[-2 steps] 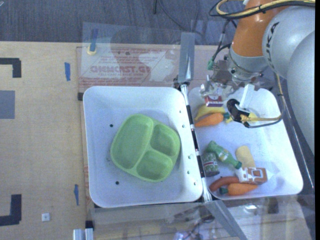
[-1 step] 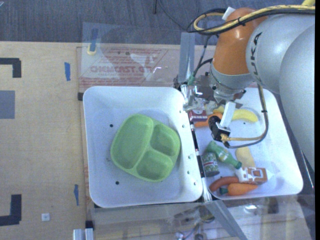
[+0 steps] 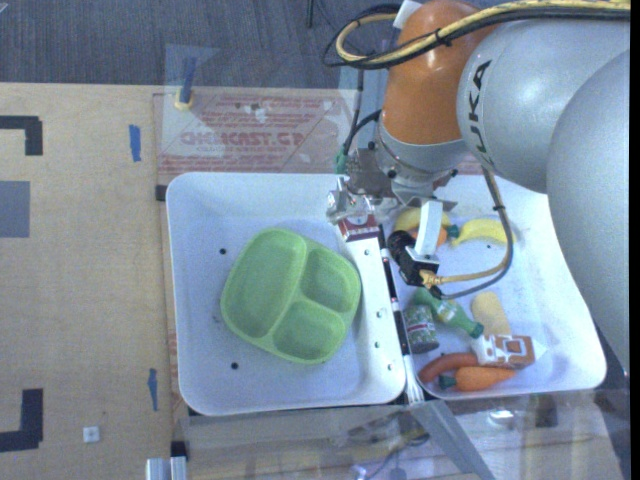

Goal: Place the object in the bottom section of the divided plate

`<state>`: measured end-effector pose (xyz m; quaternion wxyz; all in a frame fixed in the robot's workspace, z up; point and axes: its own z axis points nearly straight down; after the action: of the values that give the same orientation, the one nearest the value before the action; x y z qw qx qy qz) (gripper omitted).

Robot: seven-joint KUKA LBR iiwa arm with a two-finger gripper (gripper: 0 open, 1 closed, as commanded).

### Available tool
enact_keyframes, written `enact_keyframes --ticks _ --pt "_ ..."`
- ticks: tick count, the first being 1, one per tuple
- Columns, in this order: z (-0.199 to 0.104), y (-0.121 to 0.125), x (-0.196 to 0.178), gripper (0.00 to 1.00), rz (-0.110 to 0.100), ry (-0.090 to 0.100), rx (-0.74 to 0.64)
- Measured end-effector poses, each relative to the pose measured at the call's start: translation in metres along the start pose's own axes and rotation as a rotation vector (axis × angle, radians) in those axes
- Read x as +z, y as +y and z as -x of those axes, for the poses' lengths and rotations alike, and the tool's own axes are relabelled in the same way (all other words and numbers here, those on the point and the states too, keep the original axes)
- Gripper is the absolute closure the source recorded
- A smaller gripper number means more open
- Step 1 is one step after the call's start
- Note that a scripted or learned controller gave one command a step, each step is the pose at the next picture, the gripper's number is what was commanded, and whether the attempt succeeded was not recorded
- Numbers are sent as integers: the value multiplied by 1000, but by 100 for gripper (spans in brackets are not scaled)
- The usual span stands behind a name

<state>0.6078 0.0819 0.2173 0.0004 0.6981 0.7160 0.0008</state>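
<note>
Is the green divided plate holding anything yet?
Empty. All three sections of the green divided plate show bare green in the left bin; the toy food, including the carrot, lies in the right bin.

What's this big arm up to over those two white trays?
A grey and orange robot arm reaches in from the right, its hand low over the strip where the two white bins meet. The left bin holds a green divided plate with nothing in its sections yet. The right bin holds toy food, such as a banana and a carrot.
</note>
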Motion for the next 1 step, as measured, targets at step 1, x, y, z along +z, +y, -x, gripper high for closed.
enact_keyframes --ticks 1 --pt "-91 -24 -1 100 -3 0 173"
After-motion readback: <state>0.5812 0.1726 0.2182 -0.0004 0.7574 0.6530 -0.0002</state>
